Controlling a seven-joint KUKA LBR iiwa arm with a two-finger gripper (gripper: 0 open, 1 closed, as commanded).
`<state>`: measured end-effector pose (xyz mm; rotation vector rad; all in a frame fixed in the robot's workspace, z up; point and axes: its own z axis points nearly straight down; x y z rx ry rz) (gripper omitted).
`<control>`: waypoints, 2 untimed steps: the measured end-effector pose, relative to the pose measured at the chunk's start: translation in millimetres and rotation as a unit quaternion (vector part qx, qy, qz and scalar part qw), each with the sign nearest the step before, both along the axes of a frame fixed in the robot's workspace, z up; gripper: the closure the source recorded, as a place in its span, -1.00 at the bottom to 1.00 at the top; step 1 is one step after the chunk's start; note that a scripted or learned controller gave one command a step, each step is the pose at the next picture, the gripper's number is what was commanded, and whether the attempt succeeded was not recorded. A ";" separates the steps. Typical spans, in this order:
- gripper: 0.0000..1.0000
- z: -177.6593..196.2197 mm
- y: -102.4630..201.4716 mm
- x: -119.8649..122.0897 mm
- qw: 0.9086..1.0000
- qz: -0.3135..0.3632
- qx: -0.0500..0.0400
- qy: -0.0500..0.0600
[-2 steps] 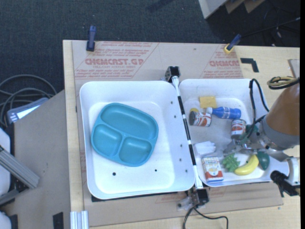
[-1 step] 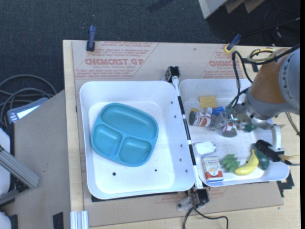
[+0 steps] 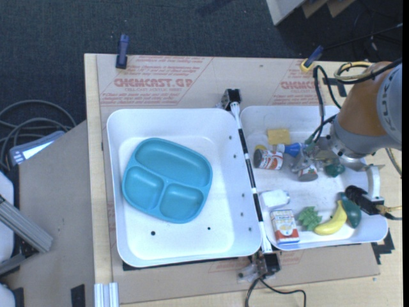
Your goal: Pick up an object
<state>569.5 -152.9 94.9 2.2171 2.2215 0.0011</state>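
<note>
The gripper [image 3: 309, 165] is down in the right bin [image 3: 255, 117], can't tell what it's doing, with a can [image 3: 269, 158] and yellow block [image 3: 278, 136] just beside it. Nearer me there's a banana [image 3: 332, 222], a green thing [image 3: 309, 217] and a carton [image 3: 284, 226]. Left bin [image 3: 115, 171] has a blue tray [image 3: 167, 179], all on a cardboard-topped bench [image 3: 160, 82] over dark carpet.

Beside the blue sectioned plate [image 3: 167, 180] (in a white bin [image 3: 128, 235]): a yellow banana [image 3: 332, 223], a green leafy toy [image 3: 309, 218], a red-and-white carton [image 3: 284, 227].
</note>
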 end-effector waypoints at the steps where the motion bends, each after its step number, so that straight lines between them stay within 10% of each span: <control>1: 1.00 -9.3 48.6 -41.0 1.000 -0.001 0.001 0.000; 2: 1.00 90.3 98.5 -17.8 1.000 0.000 0.001 0.000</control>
